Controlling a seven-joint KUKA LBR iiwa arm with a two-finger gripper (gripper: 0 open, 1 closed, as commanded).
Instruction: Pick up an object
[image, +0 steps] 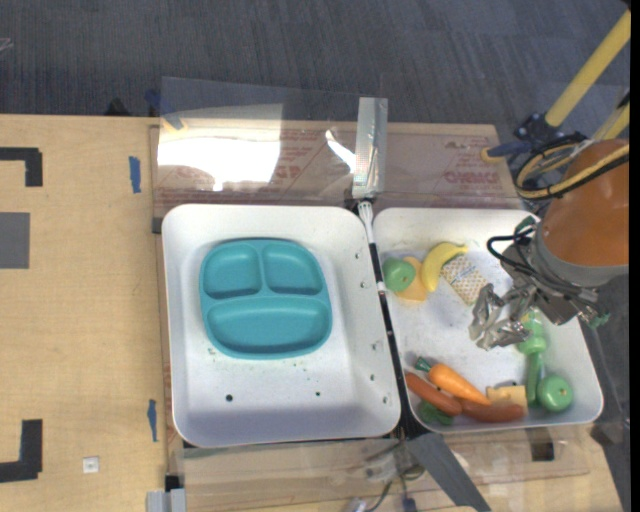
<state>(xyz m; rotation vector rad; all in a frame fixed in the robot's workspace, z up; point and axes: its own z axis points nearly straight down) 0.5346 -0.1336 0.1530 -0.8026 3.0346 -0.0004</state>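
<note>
A wooden bench (70, 300) fills the left of the scene, marked with black tape corners and blue tape tabs. The left white bin (190, 400) sits just beside it and holds a teal divided plate (266, 298), three compartments up, lying flat near the bin's centre. Dark specks dot the bin floor at about 6 o'clock from the plate.

A clear plastic sheet (250, 150) stands behind both bins, along the 12 o'clock edge.

The right white bin (580, 345) touches the left bin along a shared rim. Toy food is scattered inside: a small green apple (400, 275) near the dividing rim, a yellow banana (438, 262) at 2 o'clock of the apple and touching it, and a speckled pale cylinder (462, 278) just beside the banana at its 4 o'clock. Along the bin's 6 o'clock edge lie an orange carrot (455, 381), a red sausage-like piece (490, 409) and a second green apple (555, 392).

The grey arm with its orange band (592, 215) reaches in from 3 o'clock. Its gripper (497, 322) hangs low over the bin's middle, fingers pointing toward 8 o'clock. The metal tips blur together, so how far they are parted cannot be told, and nothing is seen clearly between them. A green dumbbell-like toy (534, 345) lies just beside the gripper at 4 o'clock, possibly touching it.
</note>
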